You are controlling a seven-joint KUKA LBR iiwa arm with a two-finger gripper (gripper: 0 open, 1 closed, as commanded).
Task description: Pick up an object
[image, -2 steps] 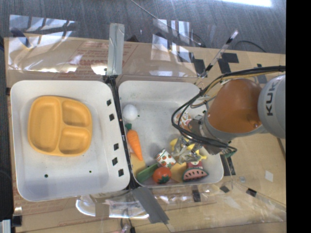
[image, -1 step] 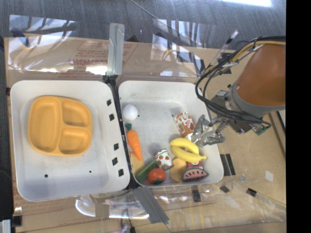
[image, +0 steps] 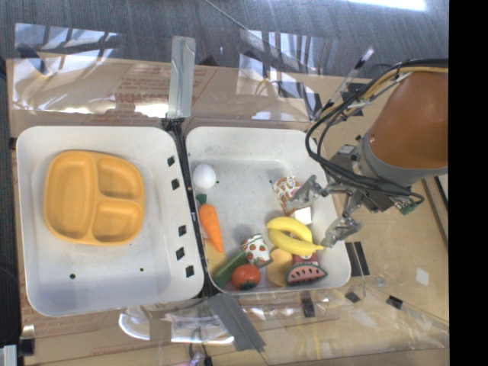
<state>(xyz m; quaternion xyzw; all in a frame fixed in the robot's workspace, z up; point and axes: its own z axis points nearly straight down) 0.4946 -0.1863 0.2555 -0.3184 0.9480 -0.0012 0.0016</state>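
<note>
The right bin [image: 252, 139] holds a pile of toy food. A white egg [image: 203, 176] lies at its left wall, with a carrot [image: 210, 226] just below it. A banana [image: 292, 236] rests over a watermelon slice [image: 306, 271] near the front right corner. A tomato [image: 245, 277] and a green cucumber [image: 227, 270] sit at the front. A brown patterned piece [image: 286, 189] and a small white block [image: 303, 216] lie beside the banana. My gripper [image: 324, 210] hovers over the bin's right side, open, its fingers spread above the white block and the banana's right end, with nothing between them.
The left bin [image: 46, 280] carries a yellow divided plate [image: 94, 197]. A black divider [image: 187, 212] with clips runs between the bins. Cables loop from the arm's orange wrist [image: 408, 124] over the right bin's far right corner.
</note>
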